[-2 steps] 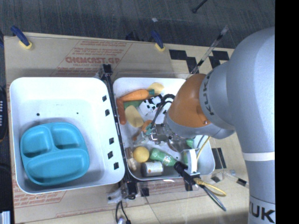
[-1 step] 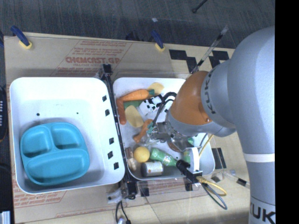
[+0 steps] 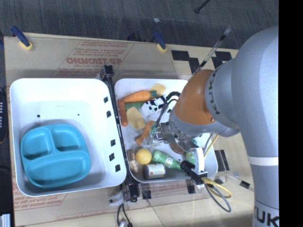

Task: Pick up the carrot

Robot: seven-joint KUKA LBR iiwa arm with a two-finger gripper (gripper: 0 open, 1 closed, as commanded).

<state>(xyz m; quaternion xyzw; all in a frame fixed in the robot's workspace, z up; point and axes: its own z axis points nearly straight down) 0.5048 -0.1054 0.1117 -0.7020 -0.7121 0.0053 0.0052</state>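
Camera view: carrot (image 3: 137,96) lies in the right bin (image 3: 124,85), near its far wall, free. Our hand (image 3: 158,132) sits low, just nearside of the carrot; can't tell its grip state. We're in approach; next we shift toward the carrot and align.

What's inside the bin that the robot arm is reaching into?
The right bin holds a carrot, a yellow ball, a can and other toy food. The arm covers the bin's right part.
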